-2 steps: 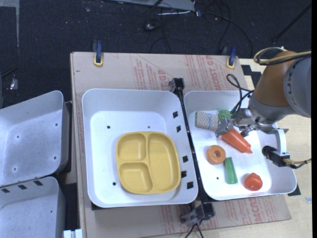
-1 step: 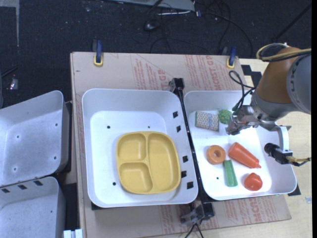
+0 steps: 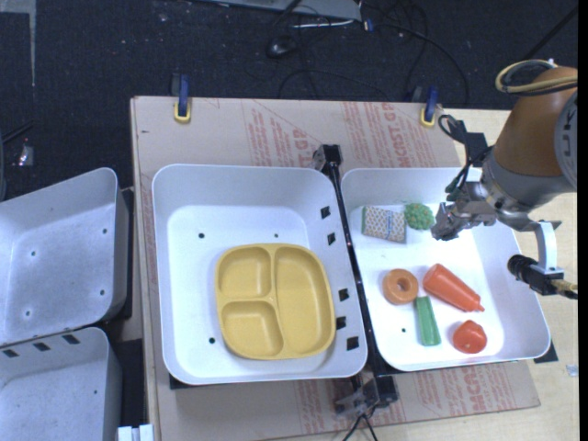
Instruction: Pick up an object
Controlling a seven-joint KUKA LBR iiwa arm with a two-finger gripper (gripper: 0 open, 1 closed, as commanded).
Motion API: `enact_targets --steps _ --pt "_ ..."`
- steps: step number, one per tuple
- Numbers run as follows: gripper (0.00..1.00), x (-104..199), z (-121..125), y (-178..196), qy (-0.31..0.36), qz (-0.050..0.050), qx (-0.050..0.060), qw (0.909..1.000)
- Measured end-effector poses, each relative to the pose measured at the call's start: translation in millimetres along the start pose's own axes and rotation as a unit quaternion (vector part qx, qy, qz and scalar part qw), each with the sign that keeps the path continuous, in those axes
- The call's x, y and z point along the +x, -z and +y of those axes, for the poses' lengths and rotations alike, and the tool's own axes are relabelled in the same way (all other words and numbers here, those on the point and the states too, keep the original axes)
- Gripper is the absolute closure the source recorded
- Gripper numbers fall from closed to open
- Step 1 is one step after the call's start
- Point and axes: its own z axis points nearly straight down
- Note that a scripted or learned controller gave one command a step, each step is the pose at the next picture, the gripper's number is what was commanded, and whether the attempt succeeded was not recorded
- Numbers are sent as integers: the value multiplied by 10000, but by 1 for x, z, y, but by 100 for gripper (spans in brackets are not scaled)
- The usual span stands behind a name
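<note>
The right bin [image 3: 514, 338] holds a patterned sponge-like block [image 3: 384, 224], a green broccoli piece [image 3: 420, 215], an orange ring [image 3: 401, 286], an orange carrot [image 3: 451, 287], a green stick [image 3: 427, 321] and a red tomato-like piece [image 3: 469, 336]. My gripper [image 3: 447, 225] hangs over the bin's upper middle, just right of the broccoli piece and above the carrot. Nothing shows between its fingers.
The left bin [image 3: 184, 246] carries a yellow three-compartment plate [image 3: 274, 300]. A black divider [image 3: 347, 246] runs between the bins. Yellow clamps [image 3: 183, 110] hold the board's far edge. Spare white bins [image 3: 55, 246] lie off the bench at left.
</note>
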Motion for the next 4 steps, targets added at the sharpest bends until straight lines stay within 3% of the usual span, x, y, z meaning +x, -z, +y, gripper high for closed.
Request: enact_targets --steps 1,4 --pt "100 0 2 51 15 -1 -1 10000" --pt "100 160 17 63 40 14 21 10000"
